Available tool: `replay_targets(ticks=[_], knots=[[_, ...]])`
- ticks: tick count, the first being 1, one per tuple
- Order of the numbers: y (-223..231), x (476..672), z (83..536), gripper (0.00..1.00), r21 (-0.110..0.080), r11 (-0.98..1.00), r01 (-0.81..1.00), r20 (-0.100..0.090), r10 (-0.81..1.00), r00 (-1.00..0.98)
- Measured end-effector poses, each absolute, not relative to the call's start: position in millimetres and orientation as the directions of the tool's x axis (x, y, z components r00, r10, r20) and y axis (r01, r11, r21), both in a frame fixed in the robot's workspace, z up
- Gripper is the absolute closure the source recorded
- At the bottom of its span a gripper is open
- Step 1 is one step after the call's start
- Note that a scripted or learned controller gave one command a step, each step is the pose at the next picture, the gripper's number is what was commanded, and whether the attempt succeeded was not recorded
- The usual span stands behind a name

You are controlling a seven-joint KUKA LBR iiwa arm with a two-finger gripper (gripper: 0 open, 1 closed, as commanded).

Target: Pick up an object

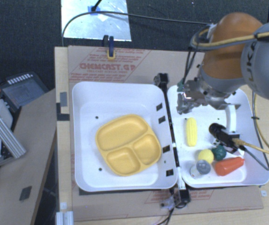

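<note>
So from the overhead camera, the gripper (185, 101) hangs low over the right bin (251, 175), and honestly I can't tell whether it's got anything. The toy corn cob (191, 131) lies right under it, roughly at 6 o'clock from the tool, pointing 12-to-6. Looks like light, hard, slick plastic to me, so I'd pinch it across the middle. A carrot (228, 165) and yellow ball (206, 155) sit around 4 o'clock. The yellow divided plate (127, 144) fills the left bin (85, 139).
</note>
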State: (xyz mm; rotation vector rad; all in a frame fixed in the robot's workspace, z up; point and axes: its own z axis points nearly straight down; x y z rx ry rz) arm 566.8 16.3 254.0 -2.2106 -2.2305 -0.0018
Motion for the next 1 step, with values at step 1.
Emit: replay_targets(ticks=[1], knots=[[68.4, 564.9, 252.5, 1.0, 0.001, 0.01, 1.0, 0.003, 1.0, -0.01]])
